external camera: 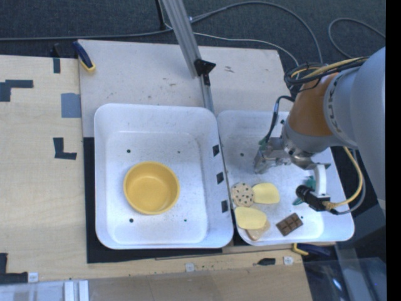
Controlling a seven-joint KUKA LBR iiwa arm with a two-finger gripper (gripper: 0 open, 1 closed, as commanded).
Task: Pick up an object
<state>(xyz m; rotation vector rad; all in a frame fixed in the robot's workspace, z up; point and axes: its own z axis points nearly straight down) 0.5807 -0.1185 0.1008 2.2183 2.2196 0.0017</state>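
Note:
My gripper (265, 160) hangs low over the middle of the right bin (241, 127), pointing down at bare white floor. Just below it in the view lie a round speckled cookie (242, 194) and a pale yellow piece (266, 193), side by side. Nearer the front edge rest a second yellow piece (250, 217), which partly covers a tan piece (256, 234), and a brown chocolate square (289, 224). The gripper stands apart from all of them, and I see nothing in it. In the left bin (106, 124) sits a yellow bowl (151, 187).
A slanted metal pole (188, 36) runs down to the wall between the bins. Cables (313, 74) loop around the wrist at the right. A black and green fitting (308, 194) on the arm juts over the right bin's right side.

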